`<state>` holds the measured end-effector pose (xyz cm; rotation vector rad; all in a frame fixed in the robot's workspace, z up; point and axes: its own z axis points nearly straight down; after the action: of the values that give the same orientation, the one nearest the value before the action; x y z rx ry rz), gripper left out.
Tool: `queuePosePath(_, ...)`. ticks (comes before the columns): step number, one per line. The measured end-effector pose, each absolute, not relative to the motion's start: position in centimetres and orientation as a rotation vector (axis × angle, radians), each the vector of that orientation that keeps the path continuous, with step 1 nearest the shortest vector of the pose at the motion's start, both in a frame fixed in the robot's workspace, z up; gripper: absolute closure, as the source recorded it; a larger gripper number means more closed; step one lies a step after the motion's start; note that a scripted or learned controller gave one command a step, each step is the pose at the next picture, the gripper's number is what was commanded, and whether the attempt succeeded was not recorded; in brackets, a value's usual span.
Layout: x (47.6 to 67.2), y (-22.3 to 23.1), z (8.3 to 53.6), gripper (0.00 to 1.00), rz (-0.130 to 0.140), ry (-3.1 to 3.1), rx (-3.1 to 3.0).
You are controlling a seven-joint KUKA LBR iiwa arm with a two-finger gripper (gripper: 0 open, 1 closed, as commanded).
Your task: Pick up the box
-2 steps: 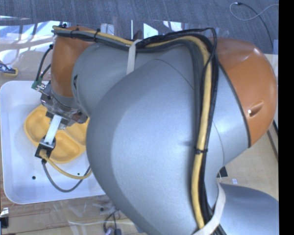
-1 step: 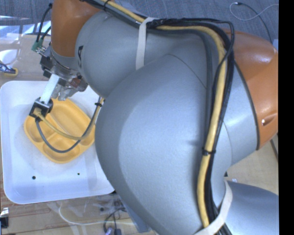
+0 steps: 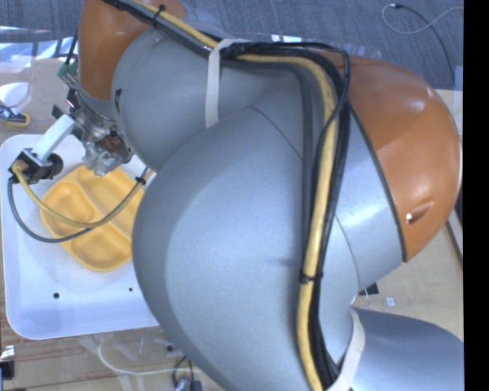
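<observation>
Gripper (image 3: 104, 155) low over yellow tray (image 3: 85, 218) in white bin (image 3: 33, 316) — grip state unclear, arm (image 3: 253, 218) looming

My own arm (image 3: 293, 218) blocks most of the view and covers the bench's right side. In the left bin (image 3: 24, 300), a yellow tray (image 3: 90, 218) fills the middle, with a black cable (image 3: 24, 214) looping over it (touching its edge). Bare white floor remains along the bin's front and left.

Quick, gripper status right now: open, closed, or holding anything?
Gripper: cannot be told. It sits low over the yellow tray in the left white bin, with the arm blocking much of the view.
</observation>
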<state>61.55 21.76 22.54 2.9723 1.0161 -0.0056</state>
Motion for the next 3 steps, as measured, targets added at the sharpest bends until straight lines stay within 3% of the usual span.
queuePosePath(1,63.3,21.8,30.2,1.00,-0.001,0.324,3.124)
queuePosePath(2,63.3,21.8,30.2,0.00,0.000,0.324,3.123)
queuePosePath(3,56.8,21.7,20.1,0.00,-0.010,0.322,3.123)
